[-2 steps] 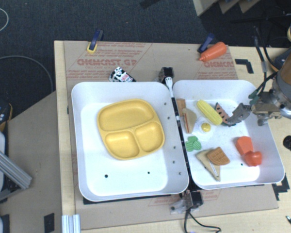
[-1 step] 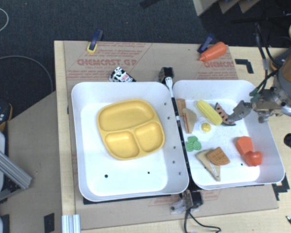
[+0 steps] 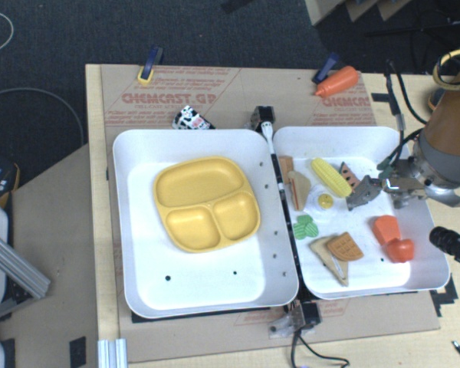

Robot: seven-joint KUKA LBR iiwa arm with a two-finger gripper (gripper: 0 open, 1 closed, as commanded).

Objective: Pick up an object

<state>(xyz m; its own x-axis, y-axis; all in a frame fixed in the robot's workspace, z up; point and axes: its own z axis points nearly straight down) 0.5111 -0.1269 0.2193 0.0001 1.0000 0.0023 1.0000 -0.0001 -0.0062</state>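
Note:
The right bin [image 3: 368,136] holds several toy foods: a yellow corn cob [image 3: 330,176], a brown wedge [image 3: 297,188], a small yellow disc [image 3: 325,201], a green piece [image 3: 304,225], a tan cracker sandwich [image 3: 339,251] and an orange-red piece [image 3: 391,238]. My gripper [image 3: 362,193] hangs low over the bin's middle right, just right of the corn cob. A small reddish-brown piece [image 3: 347,175] lies at its upper left. It stands above and left of the orange-red piece. I see nothing clearly held.
The left bin [image 3: 138,267] carries a yellow divided plate [image 3: 207,203]. On the bench behind the bins lie an orange carrot toy [image 3: 337,81], a black-and-white patterned toy [image 3: 190,118], a yellow-blue clamp [image 3: 147,67] and a black clamp [image 3: 262,116]. The arm's body [image 3: 448,140] overhangs the right bin's right edge.

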